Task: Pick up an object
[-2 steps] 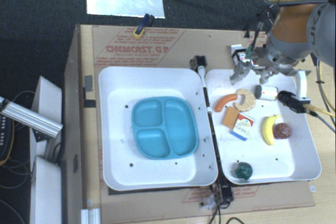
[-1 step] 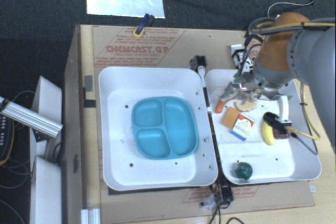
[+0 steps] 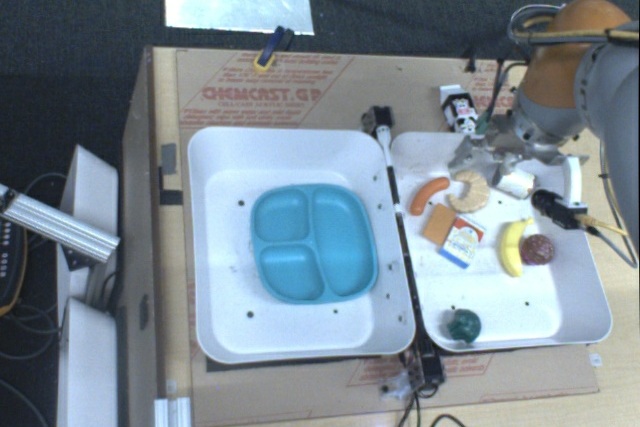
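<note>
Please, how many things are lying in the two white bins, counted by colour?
Blue: 1, divided plate
Orange: 2, sausage, block
Beige: 1, round biscuit
Yellow: 1, banana
Dark red: 1, ball
Green: 1, ball
Multicoloured: 1, small box
Total: 8

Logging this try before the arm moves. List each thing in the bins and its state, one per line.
Blue plate: flat in left bin, nothing on it.
Sausage: lying in right bin, free.
Cookie: flat, beside the sausage.
Orange block: lying beside the small carton.
Banana: lying, free.
Green ball: near front rim, alone.
Gripper: low over right bin's back edge.
</note>
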You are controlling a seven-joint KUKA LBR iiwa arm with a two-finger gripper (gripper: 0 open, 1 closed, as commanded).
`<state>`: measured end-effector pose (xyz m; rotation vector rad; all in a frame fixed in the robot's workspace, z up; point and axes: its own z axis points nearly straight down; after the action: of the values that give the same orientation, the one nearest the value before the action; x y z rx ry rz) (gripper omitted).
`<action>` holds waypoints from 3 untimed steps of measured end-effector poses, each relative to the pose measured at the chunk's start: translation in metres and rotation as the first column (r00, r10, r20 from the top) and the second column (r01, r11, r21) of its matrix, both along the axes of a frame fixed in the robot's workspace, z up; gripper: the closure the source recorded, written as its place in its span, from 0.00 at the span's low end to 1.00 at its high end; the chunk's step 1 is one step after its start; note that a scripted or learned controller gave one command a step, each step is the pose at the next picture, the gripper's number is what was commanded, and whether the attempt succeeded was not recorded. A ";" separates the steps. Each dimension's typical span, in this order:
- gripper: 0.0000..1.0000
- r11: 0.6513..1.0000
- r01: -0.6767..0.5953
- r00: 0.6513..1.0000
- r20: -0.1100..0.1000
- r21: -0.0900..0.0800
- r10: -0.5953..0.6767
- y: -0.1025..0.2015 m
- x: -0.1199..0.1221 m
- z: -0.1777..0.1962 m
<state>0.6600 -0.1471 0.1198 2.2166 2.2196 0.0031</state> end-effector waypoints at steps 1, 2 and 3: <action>0.00 1.000 0.000 1.000 0.002 -0.001 0.000 -0.047 0.010 0.087; 0.00 1.000 -0.003 1.000 -0.005 0.003 0.003 0.006 0.008 -0.037; 0.00 1.000 0.001 1.000 -0.003 0.000 -0.001 -0.036 -0.052 -0.016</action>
<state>0.6084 -0.1831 0.1039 2.2186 2.2203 0.0000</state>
